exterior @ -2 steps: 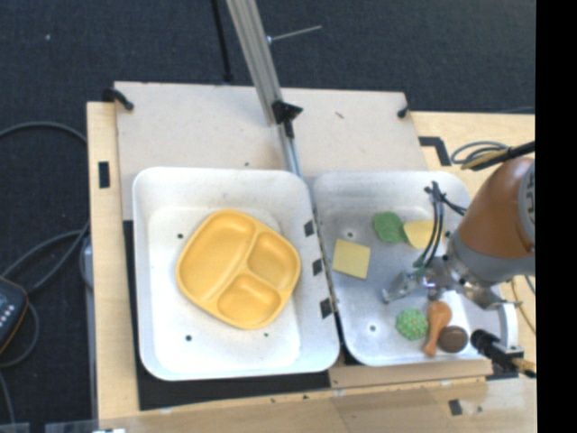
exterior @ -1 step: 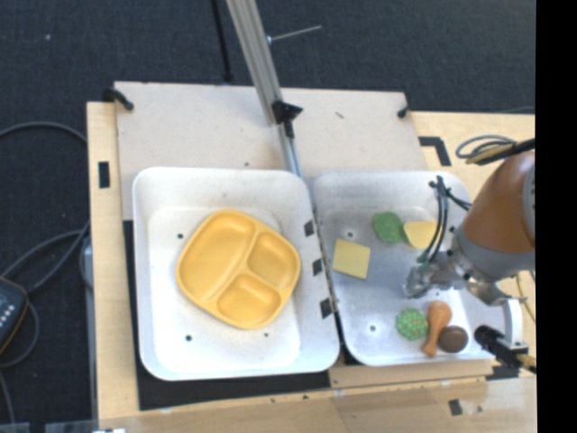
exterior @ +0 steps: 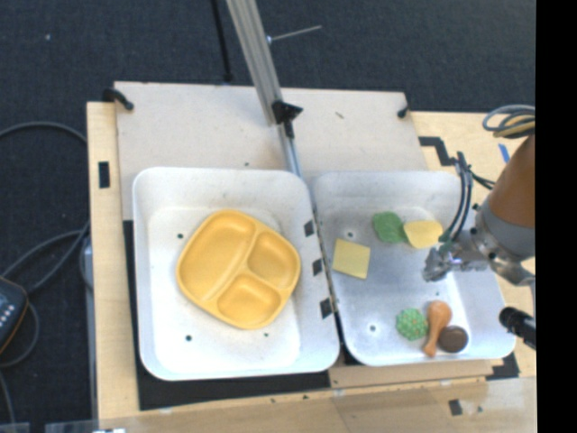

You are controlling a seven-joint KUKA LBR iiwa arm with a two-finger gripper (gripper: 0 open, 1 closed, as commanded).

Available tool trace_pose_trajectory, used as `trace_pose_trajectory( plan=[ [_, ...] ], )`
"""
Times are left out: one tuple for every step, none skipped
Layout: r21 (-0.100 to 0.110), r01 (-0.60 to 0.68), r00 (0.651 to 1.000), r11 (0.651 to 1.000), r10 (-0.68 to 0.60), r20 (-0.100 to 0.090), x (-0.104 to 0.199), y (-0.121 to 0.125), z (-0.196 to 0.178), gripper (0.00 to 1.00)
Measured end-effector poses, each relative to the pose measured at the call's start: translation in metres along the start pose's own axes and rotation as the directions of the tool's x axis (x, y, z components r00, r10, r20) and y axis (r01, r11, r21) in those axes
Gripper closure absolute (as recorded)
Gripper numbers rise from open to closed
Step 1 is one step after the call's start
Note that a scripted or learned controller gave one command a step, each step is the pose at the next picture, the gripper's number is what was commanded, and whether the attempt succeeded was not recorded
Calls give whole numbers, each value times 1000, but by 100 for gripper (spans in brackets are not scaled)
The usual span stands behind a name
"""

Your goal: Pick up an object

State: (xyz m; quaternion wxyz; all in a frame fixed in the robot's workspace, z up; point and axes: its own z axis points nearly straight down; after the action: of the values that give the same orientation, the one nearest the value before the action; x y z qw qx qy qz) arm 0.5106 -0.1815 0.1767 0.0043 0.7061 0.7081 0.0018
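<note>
We see two white bins side by side on a pale wooden surface (exterior: 216, 124). The left bin (exterior: 162, 197) carries a yellow tray (exterior: 238, 267), a smooth plastic piece with rounded corners and three compartments, turned a little so that it sits like a diamond.

The right bin (exterior: 361, 197) holds the small things, and any of them could be the one to pick up. Near its left wall lies a flat yellow square (exterior: 352, 259), matte, like a slice of cheese. At the far side there is a round green piece (exterior: 389, 226) with a rough surface, and just to its right, touching it, a pale yellow oval (exterior: 422, 234), smooth and a little glossy. At the near side lies a second green lump (exterior: 412, 324), bumpy like a small vegetable. Beside it on the right is an orange-brown drumstick (exterior: 436, 324) with a narrow end pointing near, and a dark brown round piece (exterior: 453, 338) touches it.

The arm (exterior: 516, 197) comes in from the right, its brown-orange band above a grey wrist. The gripper (exterior: 439, 264) hangs over the right bin, just near of the yellow oval and far of the drumstick. We see nothing between the jaws, but the metal parts are blurred, so we cannot tell if they are released or clenched.

A slanted aluminium bar (exterior: 257, 48) rises from the far middle of the surface.
</note>
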Motion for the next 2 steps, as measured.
trace_pose_trajectory(
  plan=[
    [1,0,1000,1000,0,0,-3,3,-44,100],
    [3,1,1000,1000,-1,-1,-5,5,-67,100]
  ],
)
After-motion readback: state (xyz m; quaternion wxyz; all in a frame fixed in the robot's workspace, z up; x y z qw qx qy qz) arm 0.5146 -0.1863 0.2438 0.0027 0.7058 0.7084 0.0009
